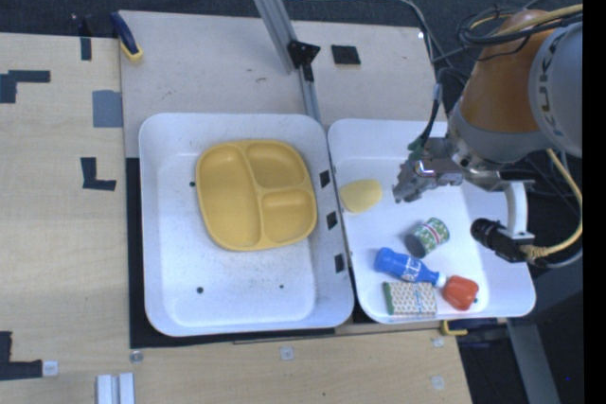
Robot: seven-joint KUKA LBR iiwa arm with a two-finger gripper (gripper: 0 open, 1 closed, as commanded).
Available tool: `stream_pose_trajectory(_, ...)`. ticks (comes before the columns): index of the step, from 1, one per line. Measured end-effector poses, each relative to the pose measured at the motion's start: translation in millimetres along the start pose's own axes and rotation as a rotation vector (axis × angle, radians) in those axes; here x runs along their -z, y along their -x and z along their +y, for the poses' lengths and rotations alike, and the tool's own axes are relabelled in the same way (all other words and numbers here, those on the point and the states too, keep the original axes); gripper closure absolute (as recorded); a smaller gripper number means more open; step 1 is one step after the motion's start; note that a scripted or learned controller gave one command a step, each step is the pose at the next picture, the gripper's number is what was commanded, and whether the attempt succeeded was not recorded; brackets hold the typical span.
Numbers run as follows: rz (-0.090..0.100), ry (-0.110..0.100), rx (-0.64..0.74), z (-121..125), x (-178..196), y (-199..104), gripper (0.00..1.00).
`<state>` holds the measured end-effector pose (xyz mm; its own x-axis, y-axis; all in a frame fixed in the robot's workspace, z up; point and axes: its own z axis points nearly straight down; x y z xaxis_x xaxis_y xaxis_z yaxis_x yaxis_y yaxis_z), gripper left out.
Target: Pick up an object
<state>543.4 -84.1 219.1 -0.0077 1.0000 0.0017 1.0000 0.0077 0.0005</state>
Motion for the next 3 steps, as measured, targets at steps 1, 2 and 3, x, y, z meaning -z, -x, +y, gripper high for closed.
stream_pose_trajectory(1, -0.001, -0.002, -0.002, 22, -8, -43, 1.0)
stream_pose_trajectory(2, -0.001, 0.0, -0.002, 41, 4, -88, 1.0)
stream_pose_trajectory(3, -0.001, -0.001, -0.002, 64, 3, -127, 1.0)
